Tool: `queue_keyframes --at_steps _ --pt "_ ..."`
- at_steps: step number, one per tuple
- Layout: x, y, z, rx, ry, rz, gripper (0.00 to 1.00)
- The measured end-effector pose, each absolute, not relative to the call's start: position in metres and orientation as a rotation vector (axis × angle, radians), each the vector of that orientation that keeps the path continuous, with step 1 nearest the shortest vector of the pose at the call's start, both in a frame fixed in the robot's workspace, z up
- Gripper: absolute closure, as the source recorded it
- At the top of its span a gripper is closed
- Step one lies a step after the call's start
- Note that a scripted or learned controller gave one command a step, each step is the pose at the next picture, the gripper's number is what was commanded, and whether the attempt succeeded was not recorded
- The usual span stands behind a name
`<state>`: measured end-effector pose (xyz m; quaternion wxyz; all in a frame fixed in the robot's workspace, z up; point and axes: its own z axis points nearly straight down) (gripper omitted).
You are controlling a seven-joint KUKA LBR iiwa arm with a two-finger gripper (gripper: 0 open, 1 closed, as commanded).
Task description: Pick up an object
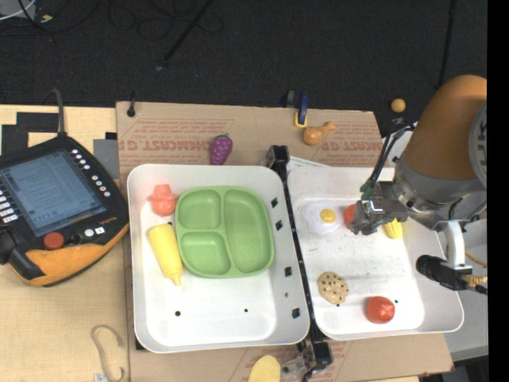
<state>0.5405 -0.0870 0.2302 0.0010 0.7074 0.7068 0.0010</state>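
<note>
Overhead, the grey arm [445, 146] with its orange band reaches in from the right above the right bin [433, 313]; beside that bin sits the left bin [207, 321], holding a green divided plate [223, 231], a yellow bottle-shaped toy [165, 251] touching the plate's left edge, and a pink toy [161, 200] near the far left corner; the tool [365, 219] hangs low over the right bin's far half, and whether it is clenched or released I cannot tell; a fried-egg toy [325, 217] lies just left of it, a yellow piece [393, 229] just right; nearer the front lie a cookie [333, 287] and a red tomato [379, 309], apart from each other.
</note>
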Motion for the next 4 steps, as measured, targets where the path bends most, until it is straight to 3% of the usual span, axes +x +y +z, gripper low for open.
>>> queue_keyframes --at_steps 1,2,3,4 --pt "0.559 -0.034 0.238 2.219 2.227 0.002 1.00" --pt "0.558 -0.017 0.221 2.225 2.224 -0.005 1.00" --pt "0.566 -0.004 0.233 2.223 2.222 -0.001 1.00" --pt "0.559 -0.004 0.223 2.223 2.224 -0.005 1.00"
